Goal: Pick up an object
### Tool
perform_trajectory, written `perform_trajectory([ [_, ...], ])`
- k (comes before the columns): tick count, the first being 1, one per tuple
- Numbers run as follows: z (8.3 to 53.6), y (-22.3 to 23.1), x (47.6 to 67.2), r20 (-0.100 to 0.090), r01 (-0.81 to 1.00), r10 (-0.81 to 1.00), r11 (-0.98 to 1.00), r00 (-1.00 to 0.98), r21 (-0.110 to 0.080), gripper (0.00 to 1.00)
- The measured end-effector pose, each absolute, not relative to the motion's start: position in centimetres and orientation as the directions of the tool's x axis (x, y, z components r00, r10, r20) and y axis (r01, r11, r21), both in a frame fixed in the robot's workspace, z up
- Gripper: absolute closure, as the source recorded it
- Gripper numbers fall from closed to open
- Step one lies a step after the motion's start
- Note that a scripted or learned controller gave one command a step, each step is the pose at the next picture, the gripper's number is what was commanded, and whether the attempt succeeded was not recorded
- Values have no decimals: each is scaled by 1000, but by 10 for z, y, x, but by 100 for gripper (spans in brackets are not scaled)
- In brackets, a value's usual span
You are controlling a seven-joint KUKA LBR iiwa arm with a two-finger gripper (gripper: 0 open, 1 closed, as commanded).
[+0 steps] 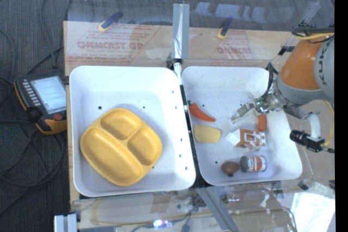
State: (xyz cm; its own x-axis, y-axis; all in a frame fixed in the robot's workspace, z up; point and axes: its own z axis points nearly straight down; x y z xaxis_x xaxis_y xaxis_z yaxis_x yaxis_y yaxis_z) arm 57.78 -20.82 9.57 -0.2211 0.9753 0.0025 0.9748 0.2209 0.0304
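Observation:
My gripper (243, 111) hangs low over the right bin (217, 76), near its middle right, and points left. Nothing shows in its grasp. A small orange piece (262, 123) lies just below and right of it. A white and orange carton (249, 138) sits right under the gripper. To the left lie an orange carrot-like item (201, 112) and a pale yellow lump (207, 134). Near the bin's front edge are a small can (253, 163) on its side and a brown lump (230, 168).
The left bin (92, 81) holds a yellow divided plate (120, 145). The grey and orange arm (304, 73) crosses the right bin's right rim. A tablet (43, 95) lies left of the bench, on the floor.

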Motion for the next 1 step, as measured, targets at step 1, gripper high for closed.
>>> perform_trajectory([
  [1,96,-207,555,5,986,987,163,-163,33,0],
])
